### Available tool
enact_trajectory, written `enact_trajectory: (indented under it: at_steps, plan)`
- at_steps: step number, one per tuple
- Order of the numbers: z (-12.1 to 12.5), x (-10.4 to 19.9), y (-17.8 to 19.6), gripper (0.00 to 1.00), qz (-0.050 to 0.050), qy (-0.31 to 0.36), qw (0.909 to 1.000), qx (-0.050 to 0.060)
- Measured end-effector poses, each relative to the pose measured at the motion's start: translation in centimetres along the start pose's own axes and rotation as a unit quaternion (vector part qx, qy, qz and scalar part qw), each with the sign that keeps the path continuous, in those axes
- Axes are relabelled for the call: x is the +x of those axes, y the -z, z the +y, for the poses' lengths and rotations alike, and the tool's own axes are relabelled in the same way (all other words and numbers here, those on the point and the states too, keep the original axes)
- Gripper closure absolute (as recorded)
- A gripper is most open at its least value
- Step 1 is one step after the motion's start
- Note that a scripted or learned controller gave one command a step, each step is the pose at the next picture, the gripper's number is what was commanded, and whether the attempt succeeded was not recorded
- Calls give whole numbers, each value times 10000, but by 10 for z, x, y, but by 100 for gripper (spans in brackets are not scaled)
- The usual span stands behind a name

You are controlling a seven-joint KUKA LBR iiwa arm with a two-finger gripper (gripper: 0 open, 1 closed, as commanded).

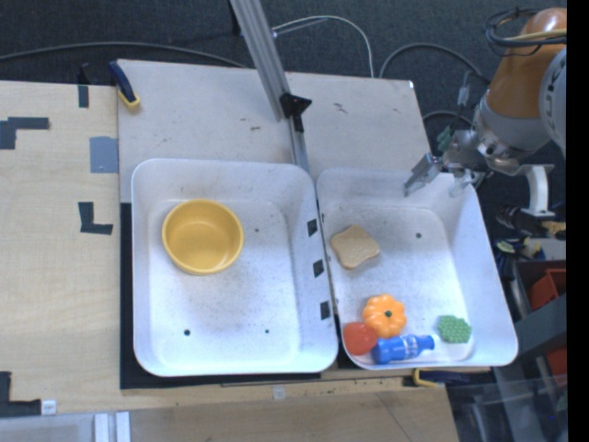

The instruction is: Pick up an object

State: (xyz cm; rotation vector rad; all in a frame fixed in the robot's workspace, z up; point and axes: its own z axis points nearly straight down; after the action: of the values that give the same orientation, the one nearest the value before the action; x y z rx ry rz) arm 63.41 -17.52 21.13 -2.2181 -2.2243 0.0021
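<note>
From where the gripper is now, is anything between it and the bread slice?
Nothing visible. The gripper sits over the right bin's far rim, and bare bin floor lies between it and the bread slice. The pumpkin and bottle lie beyond, near the front edge.

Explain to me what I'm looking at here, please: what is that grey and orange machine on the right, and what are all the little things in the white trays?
This is one picture, taken by a camera fixed above a workbench and looking down at a slant. The grey machine with the orange band is a robot arm reaching in from the right. At its tip is a two-finger gripper, its "hand", poised over the far edge of the right shallow white bin. Nothing shows between its fingers.

That bin holds a tan slice of toy bread near its middle and, crowded along its near edge, an orange toy pumpkin, a red rounded toy, a small blue toy bottle and a green knobbly toy. The left shallow white bin holds a yellow plastic bowl.

The arm's job is to pick up one object.
</note>
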Motion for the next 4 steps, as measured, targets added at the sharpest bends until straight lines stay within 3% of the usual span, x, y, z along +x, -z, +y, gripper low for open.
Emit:
enact_trajectory:
  at_steps: [1,4]
  plan:
    - [0,0,0,0,-2,-2,10000,2]
    - [-3,2,-124,0,-4,0,10000,4]
